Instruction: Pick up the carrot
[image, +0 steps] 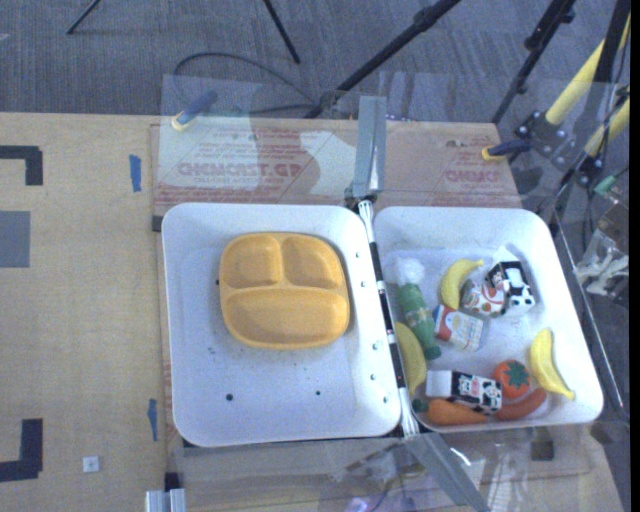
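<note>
Carrot (462, 412): lying along the right bin's (450, 213) near wall (cow-print box (472, 389) just behind).
Pincer: opening, hold, bearing to carrot: cannot tell.

Single fixed camera above bench (80, 300), slanted down, both bins visible, apparently mid-distance.

Red mirrored lettering, seemingly "CHEMCAST GP", shows on the clear sheet (240, 165) lying over brown cardboard (330, 165) beyond the left bin (190, 330). A shorter red print sits on the far right of the cardboard, too small to read. Small cartons (462, 328) in the right bin (570, 300) carry print too blurred to make out.
</note>
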